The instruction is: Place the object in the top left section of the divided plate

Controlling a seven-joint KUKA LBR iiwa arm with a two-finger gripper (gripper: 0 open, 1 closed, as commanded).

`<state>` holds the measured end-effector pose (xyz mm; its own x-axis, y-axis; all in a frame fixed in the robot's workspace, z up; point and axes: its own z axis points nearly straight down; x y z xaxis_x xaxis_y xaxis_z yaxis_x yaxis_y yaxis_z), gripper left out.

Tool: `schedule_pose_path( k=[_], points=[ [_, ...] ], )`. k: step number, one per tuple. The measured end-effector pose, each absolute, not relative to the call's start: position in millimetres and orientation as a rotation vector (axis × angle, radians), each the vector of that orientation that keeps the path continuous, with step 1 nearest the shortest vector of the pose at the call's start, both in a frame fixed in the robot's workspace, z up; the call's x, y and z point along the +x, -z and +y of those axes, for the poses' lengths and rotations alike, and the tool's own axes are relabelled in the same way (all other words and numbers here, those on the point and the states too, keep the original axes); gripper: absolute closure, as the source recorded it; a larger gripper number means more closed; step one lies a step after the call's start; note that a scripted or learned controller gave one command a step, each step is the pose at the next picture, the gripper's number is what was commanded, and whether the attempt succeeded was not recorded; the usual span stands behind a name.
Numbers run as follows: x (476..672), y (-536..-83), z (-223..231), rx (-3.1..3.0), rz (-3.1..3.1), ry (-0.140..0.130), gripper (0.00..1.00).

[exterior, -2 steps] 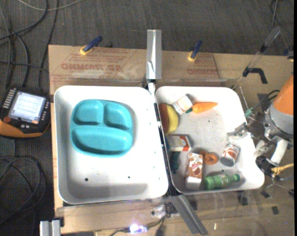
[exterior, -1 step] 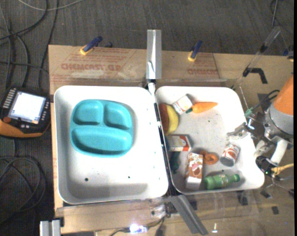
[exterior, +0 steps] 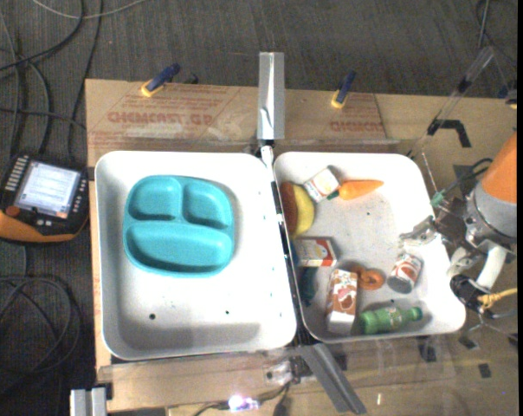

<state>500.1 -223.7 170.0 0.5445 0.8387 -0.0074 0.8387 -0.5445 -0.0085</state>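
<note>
A turquoise divided plate (exterior: pixel 177 224) lies in the left bin (exterior: pixel 192 328), with two small sections at the back and one long section at the front. All three sections are bare. The arm comes in from the right, and its gripper (exterior: pixel 420 230) hangs over the right edge of the right bin (exterior: pixel 378 215). Just below it stands a small red and white can (exterior: pixel 404 272). Nothing shows in the gripper.
The right bin holds a carrot (exterior: pixel 360 189), a yellow fruit (exterior: pixel 301 210), a small white carton (exterior: pixel 323 183), a red box (exterior: pixel 314 251), a juice carton (exterior: pixel 342 298), an orange ring (exterior: pixel 371 278) and a green bottle (exterior: pixel 390 318). A handheld pendant (exterior: pixel 38 199) lies left of the bench.
</note>
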Motion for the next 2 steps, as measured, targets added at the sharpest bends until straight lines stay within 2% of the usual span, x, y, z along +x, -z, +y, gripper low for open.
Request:
schedule_pose_path(
  k=[1, 2],
  points=[
    [500.1, -170, -224, -2.757, -1.497, -0.017, 0.0],
    [503.7, -151, -221, -2.716, -1.615, 0.025, 0.0]
  ],
)
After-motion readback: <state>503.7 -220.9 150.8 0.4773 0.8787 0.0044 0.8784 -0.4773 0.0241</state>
